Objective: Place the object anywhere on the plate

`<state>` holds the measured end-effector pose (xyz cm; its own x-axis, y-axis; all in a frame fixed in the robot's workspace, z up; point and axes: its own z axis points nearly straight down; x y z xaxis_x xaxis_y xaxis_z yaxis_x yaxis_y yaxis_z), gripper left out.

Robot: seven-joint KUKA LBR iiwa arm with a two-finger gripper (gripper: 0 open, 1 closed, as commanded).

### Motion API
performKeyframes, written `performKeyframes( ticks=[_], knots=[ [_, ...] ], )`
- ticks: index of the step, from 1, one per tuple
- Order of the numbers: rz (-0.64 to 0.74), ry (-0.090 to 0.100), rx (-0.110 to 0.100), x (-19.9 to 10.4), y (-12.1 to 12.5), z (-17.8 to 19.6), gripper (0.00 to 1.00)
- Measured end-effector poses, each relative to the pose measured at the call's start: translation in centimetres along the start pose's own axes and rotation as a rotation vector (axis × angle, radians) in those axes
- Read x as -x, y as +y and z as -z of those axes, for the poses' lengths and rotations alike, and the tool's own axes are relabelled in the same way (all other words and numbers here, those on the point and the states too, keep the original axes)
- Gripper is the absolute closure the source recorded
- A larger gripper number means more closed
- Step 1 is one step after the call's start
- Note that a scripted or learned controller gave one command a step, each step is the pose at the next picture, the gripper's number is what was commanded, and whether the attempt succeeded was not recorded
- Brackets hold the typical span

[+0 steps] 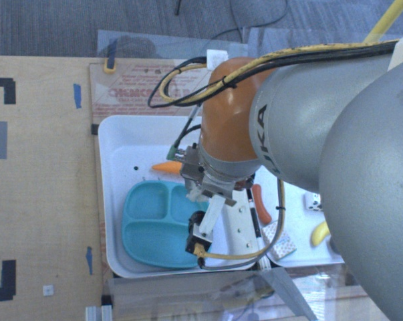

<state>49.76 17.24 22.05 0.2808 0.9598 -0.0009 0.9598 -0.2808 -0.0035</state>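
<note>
1. Gripper (202,184) sits low over view-left bin (111,154), at far right corner of plate (151,236). Mostly hidden under wrist, so open vs closed: can't tell.
2. Carrot (166,168) lies on bin floor just beyond plate's far edge, not on plate. Thin end points view-left, thick end runs up to the wrist hardware. Gripped or not: can't tell.
3. Plate is teal w/ dividers, in near half of same bin, flat on floor.
4. Red sausage-like item (260,206) is just view-right of wrist, partly under arm (321,146); which bin, can't tell.
5. View-right bin (300,221), what shows past arm: die (313,202), banana (319,233), checkered piece (283,246). All well apart from plate.
</note>
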Motion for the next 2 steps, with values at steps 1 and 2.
performKeyframes(
  ticks=[1,2],
  knots=[
    [-0.235,0.000,-0.002,6.9,0.1,-1.5,1.00],
    [-0.062,0.000,-0.002,2.8,-1.1,-3.3,1.00]
  ],
)
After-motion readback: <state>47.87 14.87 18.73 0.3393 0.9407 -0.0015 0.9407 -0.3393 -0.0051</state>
